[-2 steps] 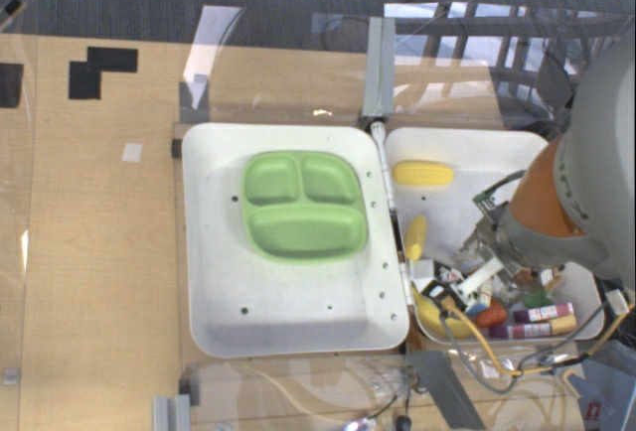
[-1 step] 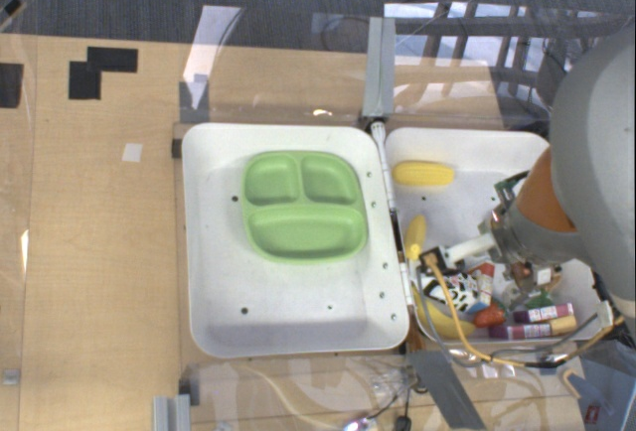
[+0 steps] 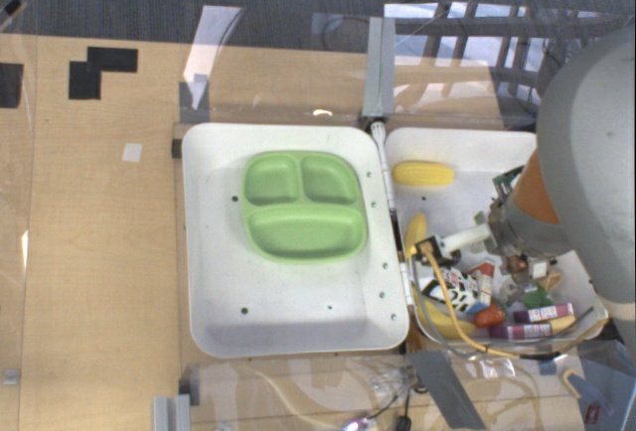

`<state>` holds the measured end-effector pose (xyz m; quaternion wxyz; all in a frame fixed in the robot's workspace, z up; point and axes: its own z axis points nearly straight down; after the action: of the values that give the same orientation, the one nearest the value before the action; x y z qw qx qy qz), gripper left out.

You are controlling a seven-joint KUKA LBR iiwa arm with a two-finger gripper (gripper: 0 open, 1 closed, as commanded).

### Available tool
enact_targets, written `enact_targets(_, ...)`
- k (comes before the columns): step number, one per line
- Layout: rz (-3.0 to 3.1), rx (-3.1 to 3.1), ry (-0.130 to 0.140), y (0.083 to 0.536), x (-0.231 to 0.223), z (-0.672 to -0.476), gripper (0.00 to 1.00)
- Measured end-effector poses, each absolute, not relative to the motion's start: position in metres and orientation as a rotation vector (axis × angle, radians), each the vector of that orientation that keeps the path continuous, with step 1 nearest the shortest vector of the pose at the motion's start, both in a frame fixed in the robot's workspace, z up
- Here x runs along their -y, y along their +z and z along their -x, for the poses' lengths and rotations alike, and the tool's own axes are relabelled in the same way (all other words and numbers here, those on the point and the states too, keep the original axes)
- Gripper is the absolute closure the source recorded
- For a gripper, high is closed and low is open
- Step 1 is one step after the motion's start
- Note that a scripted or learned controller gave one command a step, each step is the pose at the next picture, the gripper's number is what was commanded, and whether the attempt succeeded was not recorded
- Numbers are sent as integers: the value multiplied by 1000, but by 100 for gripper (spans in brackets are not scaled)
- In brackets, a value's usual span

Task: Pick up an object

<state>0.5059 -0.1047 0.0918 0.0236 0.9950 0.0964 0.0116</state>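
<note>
The gripper (image 3: pixel 513 266) is down low in the right bin (image 3: pixel 467 143), buried in the pile (image 3: pixel 497 305) at the near end. The wrist and arm sit right over it from my camera, so I can't tell if it's spread or pinched on anything. I'm not calling it a grab.

Directly under and around it there's a red piece (image 3: pixel 489 317), a tube (image 3: pixel 543 316) with a purple end lying flat just beside that, and a black-and-white thing (image 3: pixel 458 298) a bit to the left. They're all touching or overlapping. A banana (image 3: pixel 416 230) lies along the bin's left wall. A yellow lump (image 3: pixel 423 174) sits alone at the far end, well apart from the mess.

My take on doing this well is to go for whatever is on top and has free sides, probably the tube or the red piece. I'd close across its narrow side, then lift straight up and slowly so the neighbours don't get dragged along. If it comes up empty, I'd go for the yellow lump since nothing crowds it.

The left bin (image 3: pixel 204 250) just has the green tray (image 3: pixel 303 206) lying flat in it, nowhere near the action.
</note>
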Motion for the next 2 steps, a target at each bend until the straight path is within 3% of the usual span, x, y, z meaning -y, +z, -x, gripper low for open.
enact_targets(1, -3121, -324, 19, 89, 83, -576, 0)
enact_targets(2, -3051, -751, 6, 186, -21, -607, 0)
